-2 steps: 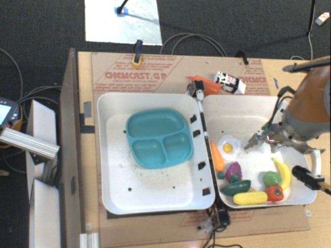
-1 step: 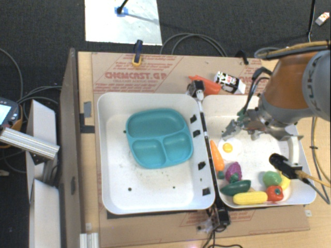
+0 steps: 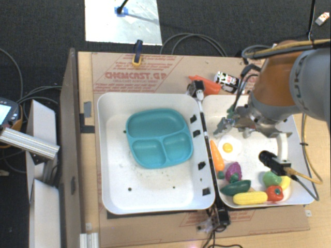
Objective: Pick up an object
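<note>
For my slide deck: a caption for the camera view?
Arm's pincer hovers above toy foods in the right bin; blue tray in the left bin.

We look down on a bench (image 3: 72, 138) topped with a brown cardboard sheet (image 3: 150, 74) printed in red lettering, its edges showing around the white bins. Beyond the bench we see dark carpeted floor (image 3: 41, 19), and on it lies a pale, shiny rectangular sheet (image 3: 123, 14) with a small blue piece (image 3: 120, 11) near its top. Black cables (image 3: 191, 41) loop across the floor behind the bench, and more curl at the left (image 3: 13, 81). At the left edge we see a white boxy stand (image 3: 39, 154) with a silver aluminium rail (image 3: 30, 142) lying across it. A yellow and blue clamp (image 3: 137, 53) grips the cardboard's far edge. Light is even and soft.
</note>
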